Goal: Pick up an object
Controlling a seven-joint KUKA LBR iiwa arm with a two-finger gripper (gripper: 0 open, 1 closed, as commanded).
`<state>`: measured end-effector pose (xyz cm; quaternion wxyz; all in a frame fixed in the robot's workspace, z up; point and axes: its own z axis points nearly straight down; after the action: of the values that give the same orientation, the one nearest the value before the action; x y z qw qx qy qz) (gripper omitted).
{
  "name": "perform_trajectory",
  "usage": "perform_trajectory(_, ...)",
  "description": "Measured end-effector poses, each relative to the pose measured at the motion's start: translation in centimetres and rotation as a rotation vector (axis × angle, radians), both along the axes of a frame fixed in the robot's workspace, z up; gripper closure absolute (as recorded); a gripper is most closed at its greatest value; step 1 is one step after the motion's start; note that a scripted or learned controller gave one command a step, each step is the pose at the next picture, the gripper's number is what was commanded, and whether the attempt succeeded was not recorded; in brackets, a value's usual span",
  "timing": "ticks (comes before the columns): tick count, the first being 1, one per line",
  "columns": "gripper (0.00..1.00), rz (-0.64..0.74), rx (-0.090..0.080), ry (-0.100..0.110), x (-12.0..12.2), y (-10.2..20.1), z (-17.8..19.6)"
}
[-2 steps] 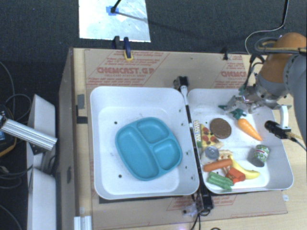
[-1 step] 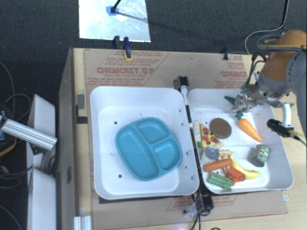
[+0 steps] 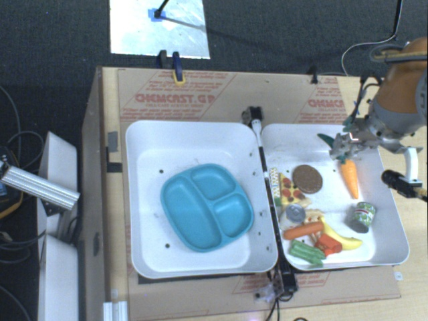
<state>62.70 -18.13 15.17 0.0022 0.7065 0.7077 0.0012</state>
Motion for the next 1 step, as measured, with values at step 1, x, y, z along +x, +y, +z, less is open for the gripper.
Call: perform_trajectory(1, 1.0, 0.002, 0.002, 0.0, -1.39, 9.08, 8.71)
